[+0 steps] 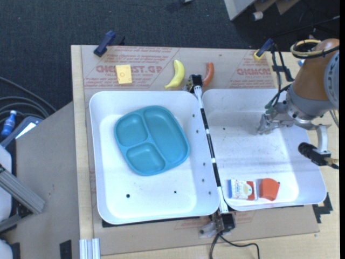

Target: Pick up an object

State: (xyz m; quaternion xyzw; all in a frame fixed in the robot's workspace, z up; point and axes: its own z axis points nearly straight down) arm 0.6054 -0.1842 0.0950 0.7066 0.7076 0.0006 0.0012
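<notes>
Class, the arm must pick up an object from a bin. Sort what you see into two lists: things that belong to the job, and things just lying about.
Job: tool; carton in right bin; blue tray in left bin.

Lying about: banana, orange sausage, yellow square, all behind the bins.

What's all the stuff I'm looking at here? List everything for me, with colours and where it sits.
Bins: two, white, side by side on the bench.
Divided plate: one, blue, in the left bin.
Small carton: one, white, blue and orange, near corner of the right bin.
Toy banana: one, yellow, on the bench behind the bins.
Sausage-shaped toy: one, orange, beside the banana.
Square tag: one, yellow, on the bench.
Arm: one, grey and orange, over the right bin.
Gripper: one, low in the right bin.
</notes>
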